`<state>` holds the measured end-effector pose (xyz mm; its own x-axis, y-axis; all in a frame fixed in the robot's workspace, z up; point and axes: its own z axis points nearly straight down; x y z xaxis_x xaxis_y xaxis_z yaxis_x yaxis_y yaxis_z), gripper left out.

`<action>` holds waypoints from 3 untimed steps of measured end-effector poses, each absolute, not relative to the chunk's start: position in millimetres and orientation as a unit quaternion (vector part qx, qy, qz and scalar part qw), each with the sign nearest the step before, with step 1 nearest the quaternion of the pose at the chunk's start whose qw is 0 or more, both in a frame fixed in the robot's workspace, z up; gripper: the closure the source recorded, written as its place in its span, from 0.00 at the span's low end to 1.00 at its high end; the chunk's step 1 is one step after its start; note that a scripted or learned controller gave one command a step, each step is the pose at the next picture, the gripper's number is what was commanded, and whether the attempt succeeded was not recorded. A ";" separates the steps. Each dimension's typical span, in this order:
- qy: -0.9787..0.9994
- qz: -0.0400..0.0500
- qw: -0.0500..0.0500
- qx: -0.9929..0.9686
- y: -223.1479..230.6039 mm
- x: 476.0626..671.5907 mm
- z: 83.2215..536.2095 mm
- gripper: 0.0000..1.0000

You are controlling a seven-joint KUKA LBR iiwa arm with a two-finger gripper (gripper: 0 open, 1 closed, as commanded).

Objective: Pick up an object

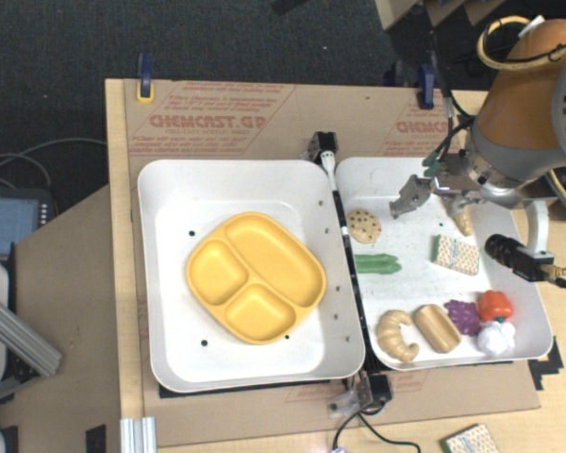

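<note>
My gripper (438, 207) hangs over the back of the right bin (387, 176). It is open, its two fingers spread apart with nothing between them. A round cookie (363, 225) lies just to its left, by the bin's left wall. A green bean pod (375, 264) lies in front of the cookie. A patterned cracker square (455, 253) sits in front of the gripper, a little to its right. Along the front of the bin lie a croissant (397, 335), a bread roll (436, 327), purple grapes (463, 314), a red tomato (495, 304) and a white lump (495, 338).
The left bin (160, 253) holds a yellow divided plate (255, 276). A black divider strip (342, 243) runs between the bins. The grey and orange arm (528, 92) fills the back right, with a black fitting (511, 256) over the right bin's right side.
</note>
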<state>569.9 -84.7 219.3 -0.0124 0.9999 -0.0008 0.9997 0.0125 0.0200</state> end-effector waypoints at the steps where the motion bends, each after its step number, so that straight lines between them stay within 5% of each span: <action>1: 0.704 -0.001 -0.001 0.710 -192.7 508.2 213.4 0.00; 2: 0.708 0.005 -0.005 0.706 -219.6 547.1 82.6 0.00; 3: 0.708 0.004 0.005 0.706 -222.3 548.7 101.0 1.00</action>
